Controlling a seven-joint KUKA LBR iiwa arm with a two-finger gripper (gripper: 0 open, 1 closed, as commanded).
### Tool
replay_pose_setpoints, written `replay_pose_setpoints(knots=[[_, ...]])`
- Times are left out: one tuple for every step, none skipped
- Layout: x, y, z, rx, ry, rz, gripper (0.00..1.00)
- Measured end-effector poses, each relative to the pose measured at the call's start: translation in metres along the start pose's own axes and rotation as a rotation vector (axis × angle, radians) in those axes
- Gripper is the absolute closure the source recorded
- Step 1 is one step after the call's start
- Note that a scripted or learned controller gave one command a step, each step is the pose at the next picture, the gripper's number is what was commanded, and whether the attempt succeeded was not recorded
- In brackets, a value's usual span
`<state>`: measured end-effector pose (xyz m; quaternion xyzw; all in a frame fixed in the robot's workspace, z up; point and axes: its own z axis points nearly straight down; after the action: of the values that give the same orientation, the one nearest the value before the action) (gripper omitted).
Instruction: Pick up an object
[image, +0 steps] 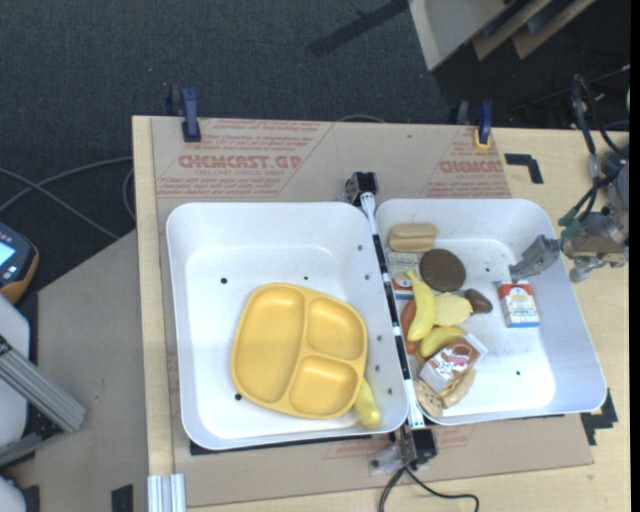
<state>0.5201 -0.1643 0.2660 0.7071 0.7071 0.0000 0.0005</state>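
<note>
The gripper (535, 258) is seen over the right bin's (560, 385) right edge, above a small carton (519, 304); nothing is seen held, and its opening cannot be told. A banana (424, 310), brown disc (441, 270), bun (412, 237) and packet (448, 368) are piled at that bin's left side. A yellow tray (298, 348) is lying in the left bin (200, 250)

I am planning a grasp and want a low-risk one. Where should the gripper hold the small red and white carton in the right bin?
Probably come straight down on the carton and close across its narrower width. It lies flat and apart from the food pile, with bare bin floor around it.
</note>
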Motion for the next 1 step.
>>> replay_pose_setpoints(knots=[[-0.0176, 0.0597, 0.1854, -0.008, -0.007, -0.002, 0.00]])
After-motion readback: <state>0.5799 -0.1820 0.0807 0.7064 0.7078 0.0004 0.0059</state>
